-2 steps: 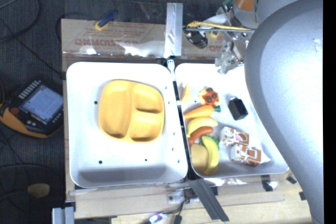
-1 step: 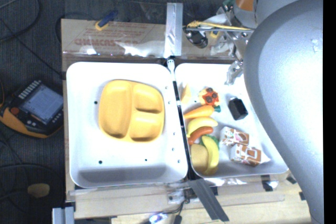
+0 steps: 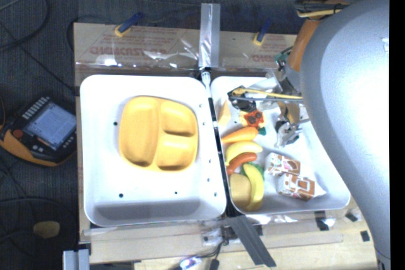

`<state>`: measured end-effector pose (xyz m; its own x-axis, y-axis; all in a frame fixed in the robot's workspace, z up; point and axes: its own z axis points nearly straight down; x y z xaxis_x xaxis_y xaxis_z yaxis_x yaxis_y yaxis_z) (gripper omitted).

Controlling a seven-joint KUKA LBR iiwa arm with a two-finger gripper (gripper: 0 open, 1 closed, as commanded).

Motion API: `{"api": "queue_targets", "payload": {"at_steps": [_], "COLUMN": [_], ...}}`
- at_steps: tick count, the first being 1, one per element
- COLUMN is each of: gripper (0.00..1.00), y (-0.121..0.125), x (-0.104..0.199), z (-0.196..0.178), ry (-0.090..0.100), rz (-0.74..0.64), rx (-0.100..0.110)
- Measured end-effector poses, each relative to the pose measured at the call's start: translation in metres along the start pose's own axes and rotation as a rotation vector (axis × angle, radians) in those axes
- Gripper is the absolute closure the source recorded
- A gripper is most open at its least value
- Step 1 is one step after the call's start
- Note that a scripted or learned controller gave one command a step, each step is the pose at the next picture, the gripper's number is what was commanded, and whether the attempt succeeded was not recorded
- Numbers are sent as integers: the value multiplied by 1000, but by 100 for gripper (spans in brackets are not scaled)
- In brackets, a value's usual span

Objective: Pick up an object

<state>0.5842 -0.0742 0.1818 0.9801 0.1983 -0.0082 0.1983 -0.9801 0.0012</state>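
Metal gripper, grip state unclear, hangs over glossy plastic fruit beside a smooth yellow tray.

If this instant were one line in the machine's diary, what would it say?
pincer: low in right white bin | near: orange plastic carrot, patterned carton | left white bin: yellow divided tray

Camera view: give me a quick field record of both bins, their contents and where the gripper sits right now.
left bin: holds a yellow divided tray, lying flat near its middle
right bin: toy food crowded along its left wall, a patterned carton toward the front right
toy food: orange carrot-like piece, yellow banana-like pieces, small red and orange item
gripper: over the right bin's back half, above the bin floor
held object: none seen between the fingers
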Motion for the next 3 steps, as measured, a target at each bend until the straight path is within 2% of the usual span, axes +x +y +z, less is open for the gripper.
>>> {"api": "queue_targets", "payload": {"at_steps": [1, 2, 3], "gripper": [0, 0, 0], "y": [29, 45, 33], "x": [31, -21, -13], "z": [77, 82, 69], "ry": [22, 41, 3], "rz": [-28, -3, -3], "rx": [-9, -12, 2]}}
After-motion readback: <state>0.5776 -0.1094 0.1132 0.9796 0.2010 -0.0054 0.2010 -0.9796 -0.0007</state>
